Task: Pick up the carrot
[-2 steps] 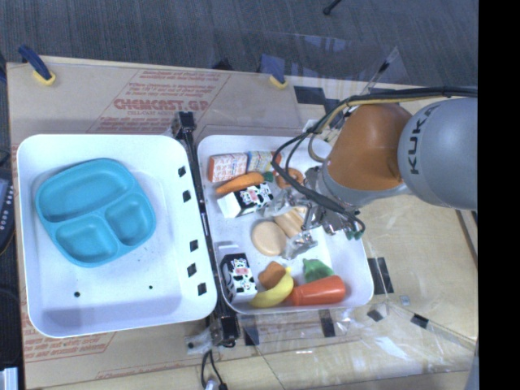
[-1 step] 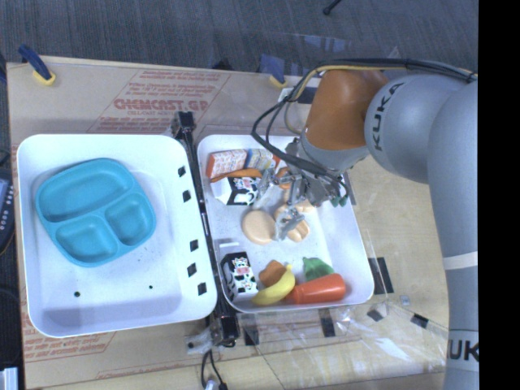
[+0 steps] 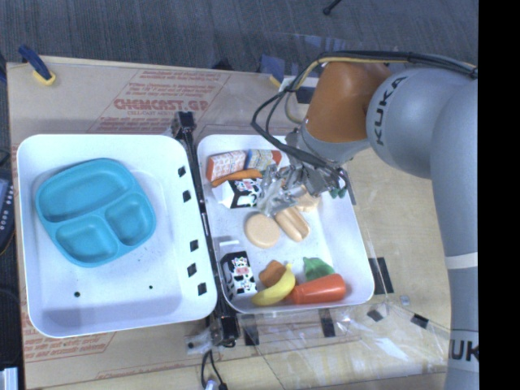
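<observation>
The carrot (image 3: 323, 288), orange-red with a green leafy top, lies on its side at the front of the right bin (image 3: 355, 232), next to a yellow banana (image 3: 277, 288). My gripper (image 3: 284, 190) hangs low in the upper middle of that same bin, over a black-and-white carton (image 3: 245, 192) and beside two tan bread-like pieces (image 3: 276, 227). It is well back from the carrot, with the bread pieces between them. Nothing is seen held in it.
The left bin (image 3: 49, 299) holds a blue divided plate (image 3: 93, 210). The right bin also holds a red box (image 3: 225, 166) with a thin orange piece at the back, a second small carton (image 3: 237, 273) and a brown item (image 3: 274, 270) by the banana.
</observation>
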You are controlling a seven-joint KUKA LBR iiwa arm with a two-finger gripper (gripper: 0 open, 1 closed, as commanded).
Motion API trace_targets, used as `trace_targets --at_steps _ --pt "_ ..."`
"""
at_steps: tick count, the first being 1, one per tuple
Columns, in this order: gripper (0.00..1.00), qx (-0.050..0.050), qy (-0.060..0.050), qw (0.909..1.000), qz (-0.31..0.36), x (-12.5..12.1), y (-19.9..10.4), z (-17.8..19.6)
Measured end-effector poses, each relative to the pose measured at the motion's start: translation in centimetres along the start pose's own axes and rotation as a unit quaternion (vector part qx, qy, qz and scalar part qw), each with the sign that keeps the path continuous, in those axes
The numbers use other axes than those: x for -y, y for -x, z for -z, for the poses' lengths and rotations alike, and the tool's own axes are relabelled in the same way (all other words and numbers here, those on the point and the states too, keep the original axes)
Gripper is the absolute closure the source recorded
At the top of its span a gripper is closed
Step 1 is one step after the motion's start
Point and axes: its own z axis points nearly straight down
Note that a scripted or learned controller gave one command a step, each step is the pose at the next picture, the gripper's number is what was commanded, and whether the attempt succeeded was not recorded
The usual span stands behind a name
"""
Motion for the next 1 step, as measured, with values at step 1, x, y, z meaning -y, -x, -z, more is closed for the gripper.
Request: trace_targets --at_steps 1 --pt "1.0 0.035 -0.008 0.9923 0.118 3.19 -6.12 -0.97"
